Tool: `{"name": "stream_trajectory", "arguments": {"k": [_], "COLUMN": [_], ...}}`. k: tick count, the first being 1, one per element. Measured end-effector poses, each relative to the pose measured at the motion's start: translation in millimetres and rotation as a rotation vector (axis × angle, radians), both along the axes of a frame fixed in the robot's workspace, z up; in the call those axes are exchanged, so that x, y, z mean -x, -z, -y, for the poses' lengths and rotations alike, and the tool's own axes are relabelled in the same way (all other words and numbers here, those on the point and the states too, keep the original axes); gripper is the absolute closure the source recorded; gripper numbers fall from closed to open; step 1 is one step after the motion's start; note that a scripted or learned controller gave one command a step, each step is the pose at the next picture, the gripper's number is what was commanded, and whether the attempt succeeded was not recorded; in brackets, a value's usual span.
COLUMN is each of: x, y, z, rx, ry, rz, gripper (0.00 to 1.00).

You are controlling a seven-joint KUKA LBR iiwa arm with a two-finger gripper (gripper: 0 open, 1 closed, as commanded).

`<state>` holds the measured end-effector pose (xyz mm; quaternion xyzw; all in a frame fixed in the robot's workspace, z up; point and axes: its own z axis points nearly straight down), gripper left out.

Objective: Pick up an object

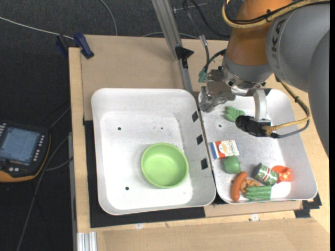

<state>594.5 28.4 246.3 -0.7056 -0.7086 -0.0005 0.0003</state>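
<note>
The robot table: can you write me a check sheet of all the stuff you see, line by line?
Surface: a tan bench bearing two shallow white bins, the left bin and the right bin, side by side.
Job's things: in the right bin, a green toy near the top, a small box, a green ball, a sausage, a can, a red piece and a green pod.
Clutter: a green bowl in the left bin.
Grippers: the gripper sits over the right bin's top left corner; fingers unclear.
Cables: a yellow hose and black wires by the wrist.
Surroundings: a handheld screen on the dark floor, left.
</note>
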Motion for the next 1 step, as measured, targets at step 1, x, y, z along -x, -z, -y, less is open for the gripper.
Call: {"name": "stream_trajectory", "arguments": {"k": [1], "x": [-10.7], "y": [-1.9], "z": [-59.4], "rx": [0.000], "ry": [0.000], "rz": [0.000], "gripper": [1.00]}}
